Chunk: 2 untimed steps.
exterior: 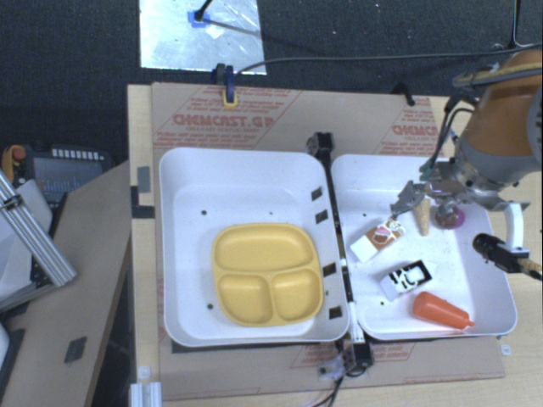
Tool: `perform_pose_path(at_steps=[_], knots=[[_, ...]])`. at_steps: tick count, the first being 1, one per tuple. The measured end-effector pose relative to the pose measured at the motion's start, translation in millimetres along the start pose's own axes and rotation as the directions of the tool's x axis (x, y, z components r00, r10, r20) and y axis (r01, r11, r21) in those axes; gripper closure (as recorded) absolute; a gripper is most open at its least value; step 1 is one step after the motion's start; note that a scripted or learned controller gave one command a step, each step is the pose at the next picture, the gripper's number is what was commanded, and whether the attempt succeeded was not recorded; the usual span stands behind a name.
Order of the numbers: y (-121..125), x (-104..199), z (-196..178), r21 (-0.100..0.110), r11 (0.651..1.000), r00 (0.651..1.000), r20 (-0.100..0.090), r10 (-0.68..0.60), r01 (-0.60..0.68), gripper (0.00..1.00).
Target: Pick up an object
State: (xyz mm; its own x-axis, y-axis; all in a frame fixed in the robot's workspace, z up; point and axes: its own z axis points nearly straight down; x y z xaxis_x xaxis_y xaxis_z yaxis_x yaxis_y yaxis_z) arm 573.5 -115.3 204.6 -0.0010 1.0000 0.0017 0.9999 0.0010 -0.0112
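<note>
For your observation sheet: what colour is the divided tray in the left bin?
Yellow: the divided tray, seen clearly in the camera view.

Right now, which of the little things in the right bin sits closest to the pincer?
The small white-and-red packet, just below the pincer. The black-and-white box and the orange carrot lie further toward the front edge.

divided plate (pixel 266 274) in left bin (pixel 182 227), carton (pixel 376 240), box (pixel 406 277) and carrot (pixel 440 310) in right bin (pixel 492 312)

two white bins (pixel 246 164), one yellow tray (pixel 266 272) (three compartments)
</note>
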Motion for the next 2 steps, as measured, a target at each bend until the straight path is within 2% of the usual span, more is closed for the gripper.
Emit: perform_pose_path(at_steps=[1,2], knots=[[2.8,0.2,-6.5,-0.013,1.0,1.0,0.002,-0.002,0.002,0.0],[13.1,-2.8,46.8,-0.009,1.0,1.0,0.001,0.0,0.0,0.0]])
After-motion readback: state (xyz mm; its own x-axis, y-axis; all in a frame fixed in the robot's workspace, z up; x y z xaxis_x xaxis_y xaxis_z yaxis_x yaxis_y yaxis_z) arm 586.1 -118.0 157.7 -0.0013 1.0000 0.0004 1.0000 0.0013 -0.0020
